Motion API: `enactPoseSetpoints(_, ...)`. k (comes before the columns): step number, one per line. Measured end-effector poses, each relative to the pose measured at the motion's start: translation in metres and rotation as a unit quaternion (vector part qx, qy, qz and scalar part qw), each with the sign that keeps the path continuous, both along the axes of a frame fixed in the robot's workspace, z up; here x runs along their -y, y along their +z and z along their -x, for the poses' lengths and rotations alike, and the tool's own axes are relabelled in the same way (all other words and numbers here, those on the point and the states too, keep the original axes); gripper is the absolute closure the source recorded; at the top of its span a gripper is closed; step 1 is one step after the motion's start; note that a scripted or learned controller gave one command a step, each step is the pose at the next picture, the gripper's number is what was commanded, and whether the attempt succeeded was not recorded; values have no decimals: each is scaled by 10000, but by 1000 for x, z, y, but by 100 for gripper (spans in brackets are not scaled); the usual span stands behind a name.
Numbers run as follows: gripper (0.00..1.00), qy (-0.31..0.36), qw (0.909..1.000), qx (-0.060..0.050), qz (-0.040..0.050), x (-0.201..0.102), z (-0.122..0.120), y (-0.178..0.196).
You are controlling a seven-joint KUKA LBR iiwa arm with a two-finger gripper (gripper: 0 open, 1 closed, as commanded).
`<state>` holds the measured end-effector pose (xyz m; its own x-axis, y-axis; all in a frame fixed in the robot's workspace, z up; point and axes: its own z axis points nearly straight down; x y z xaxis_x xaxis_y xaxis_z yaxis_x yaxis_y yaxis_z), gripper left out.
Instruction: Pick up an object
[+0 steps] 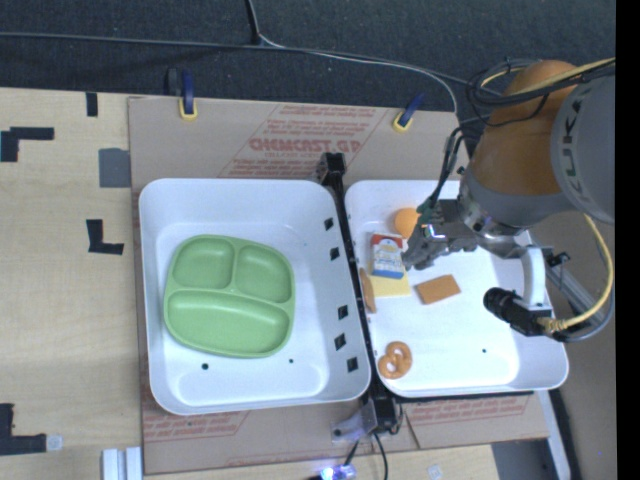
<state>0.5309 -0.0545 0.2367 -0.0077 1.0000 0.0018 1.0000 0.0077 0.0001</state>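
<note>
Two shallow white bins of smooth, glossy plastic are seated side by side on a brown cardboard sheet [300,143] laid over the table; the left bin [165,208] carries a green plate [230,295], rounded, matt and divided into three compartments; the right bin [480,363] carries the loose objects. A small carton [387,256], box-shaped with printed faces, is located near the bin's left wall, its long axis running roughly from far edge to near edge; a flat yellow slab [391,286] lies touching its near end; a flat tan rectangle [437,289] lies just beside, tilted; an orange ball [403,220] sits farther back; a brown ring-shaped pretzel [395,359] lies near the front. The tool [425,246] is positioned just beside the carton; whether its tips are spread or pressed together cannot be told.
</note>
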Motion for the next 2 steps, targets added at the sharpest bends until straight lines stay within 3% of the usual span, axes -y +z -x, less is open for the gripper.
enactPoseSetpoints(2,100,3,10000,-5,0,-117,-35,-6)
